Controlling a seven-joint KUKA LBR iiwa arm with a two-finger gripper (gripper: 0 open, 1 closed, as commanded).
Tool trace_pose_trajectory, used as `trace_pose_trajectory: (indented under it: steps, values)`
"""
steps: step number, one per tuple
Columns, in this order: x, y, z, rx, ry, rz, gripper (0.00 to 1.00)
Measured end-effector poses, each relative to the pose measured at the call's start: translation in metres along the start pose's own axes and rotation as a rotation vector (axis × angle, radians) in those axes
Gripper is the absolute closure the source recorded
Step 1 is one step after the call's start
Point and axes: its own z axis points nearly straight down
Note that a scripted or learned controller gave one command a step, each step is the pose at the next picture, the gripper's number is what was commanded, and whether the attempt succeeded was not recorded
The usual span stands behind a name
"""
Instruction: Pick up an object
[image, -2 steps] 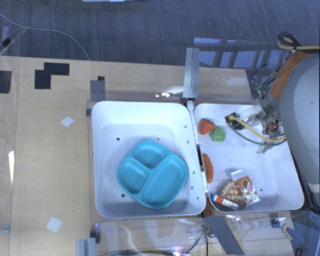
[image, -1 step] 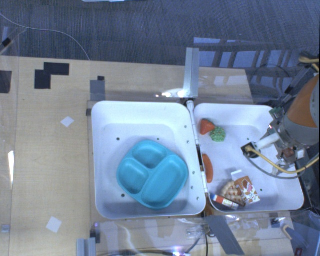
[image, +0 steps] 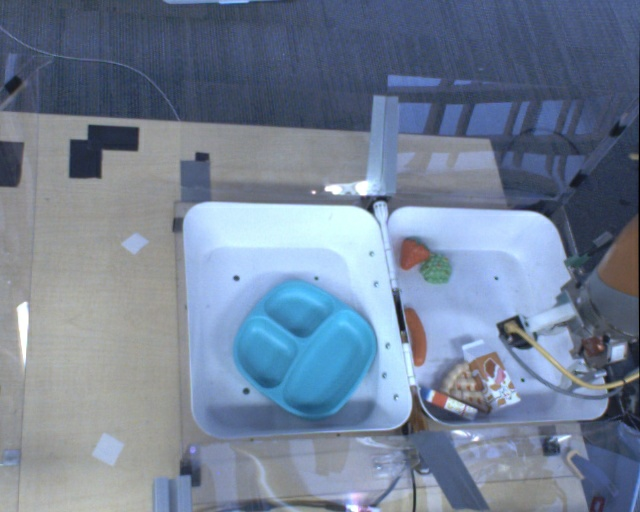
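Observation:
The right bin (image: 500, 235) holds a red strawberry toy with a green top (image: 424, 260) near its far left corner. An orange-red sausage-shaped piece (image: 416, 335) lies along the bin's left wall. A small snack packet with a waffle picture (image: 485, 382) lies near the front, and a white and red tube (image: 452, 403) rests against the front wall beside it. My gripper (image: 592, 350) hangs over the right edge of this bin, right of the packet and apart from every object. Nothing shows in its grasp.
The left bin (image: 215, 300) carries a blue divided plate (image: 305, 347) in its middle. A metal post (image: 383, 145) stands behind the divider between the bins. The grey arm (image: 615, 275) comes in from the right above the right bin's rim.

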Motion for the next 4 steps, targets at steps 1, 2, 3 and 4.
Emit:
trace_pose_trajectory:
  steps: [1,2,3,4]
  values:
    - [0.133,0.023,-0.018,-0.002,0.002,-0.006,0.0]
    - [0.135,0.022,-0.029,-0.003,0.004,-0.017,1.0]
    - [0.135,0.022,-0.029,-0.002,0.003,-0.018,0.0]
    - [0.077,-0.005,-0.018,0.0,0.0,-0.02,0.0]
